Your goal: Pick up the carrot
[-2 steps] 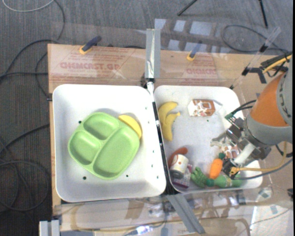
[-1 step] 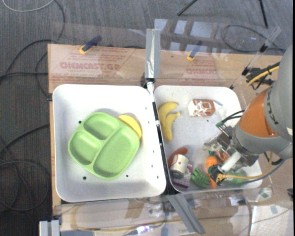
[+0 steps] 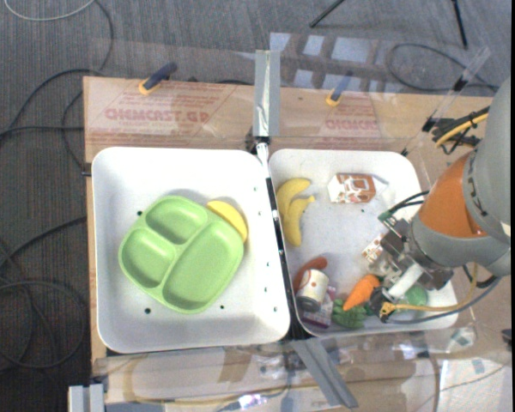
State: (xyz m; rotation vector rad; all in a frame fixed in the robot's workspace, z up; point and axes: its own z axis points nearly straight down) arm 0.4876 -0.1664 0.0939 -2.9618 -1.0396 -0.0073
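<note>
1. Lettering in faded red runs across the cardboard [image 3: 167,114] under both bins; it is too pale to read for certain.
2. Packet [image 3: 354,187] with a brown and white label lies at the far side of the right bin [image 3: 343,160], well beyond the gripper [image 3: 393,292]; its print is too small to read.
3. Can [image 3: 313,288] with a white label lies to the left of the jaws, past the carrot; the label cannot be read.
4. Carrot [image 3: 361,292] lies tilted in the right bin, just left of the jaws, its green top [image 3: 349,317] toward the near wall.
5. Gripper hangs low over the bin's near right corner; whether the jaws are wide or narrow I cannot tell.
6. Bananas [image 3: 293,206] lie far left of the jaws, by the wall between the bins.
7. Left bin [image 3: 112,230] holds a green tray [image 3: 182,254] with a yellow piece [image 3: 229,217] touching its far edge.
</note>
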